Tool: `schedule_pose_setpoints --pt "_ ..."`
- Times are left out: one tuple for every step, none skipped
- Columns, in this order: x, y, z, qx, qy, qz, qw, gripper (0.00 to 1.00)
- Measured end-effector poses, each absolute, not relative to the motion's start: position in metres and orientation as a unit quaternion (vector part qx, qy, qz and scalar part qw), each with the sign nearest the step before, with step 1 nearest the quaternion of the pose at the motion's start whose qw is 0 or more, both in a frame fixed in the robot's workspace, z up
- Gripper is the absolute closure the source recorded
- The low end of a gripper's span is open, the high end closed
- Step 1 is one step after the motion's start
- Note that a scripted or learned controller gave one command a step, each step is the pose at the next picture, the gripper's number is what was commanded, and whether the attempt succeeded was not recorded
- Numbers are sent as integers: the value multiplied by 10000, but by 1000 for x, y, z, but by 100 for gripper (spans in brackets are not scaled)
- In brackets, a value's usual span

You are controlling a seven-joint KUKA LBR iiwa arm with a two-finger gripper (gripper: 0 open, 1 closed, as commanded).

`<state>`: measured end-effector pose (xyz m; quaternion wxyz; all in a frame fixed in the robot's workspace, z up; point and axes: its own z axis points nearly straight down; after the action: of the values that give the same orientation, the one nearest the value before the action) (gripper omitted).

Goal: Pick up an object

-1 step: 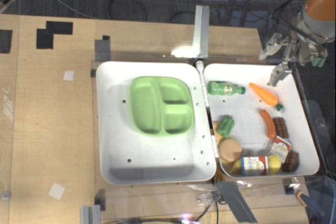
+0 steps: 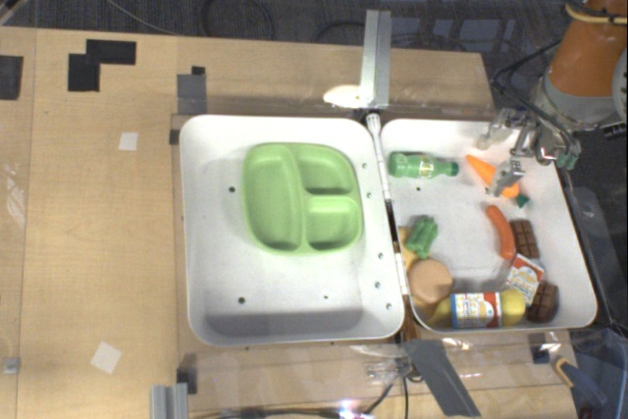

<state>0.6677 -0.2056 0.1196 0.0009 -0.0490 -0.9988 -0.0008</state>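
The right bin (image 2: 569, 211) holds several objects. A green bottle (image 2: 422, 166) lies on its side at the far left, and an orange carrot piece (image 2: 480, 168) lies beside it. Nearer the front are a red sausage (image 2: 500, 229), a brown chocolate bar (image 2: 525, 238), a small green toy (image 2: 422, 235), a tan round bun (image 2: 430, 280) and a yellow labelled bottle (image 2: 476, 309). My gripper (image 2: 514, 172) hangs low over the bin's far right corner, just right of the carrot piece. A small orange and green bit (image 2: 513, 194) sits right below it. I see nothing held.
The left bin (image 2: 211, 240) carries a green divided plate (image 2: 299, 196). A metal post (image 2: 376, 59) stands behind the wall between the bins. A red-white packet (image 2: 525, 278) and a dark brown item (image 2: 543, 301) lie in the right bin's front right corner.
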Motion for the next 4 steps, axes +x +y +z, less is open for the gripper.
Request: schedule_pose_setpoints --pt "625 -181 89 -438 -9990 9 -61 0" --pt "583 -184 89 -472 -9989 6 -53 0" --pt "594 -139 89 -13 -10000 5 -65 0" --pt "578 -156 89 -293 -9995 2 -68 0"
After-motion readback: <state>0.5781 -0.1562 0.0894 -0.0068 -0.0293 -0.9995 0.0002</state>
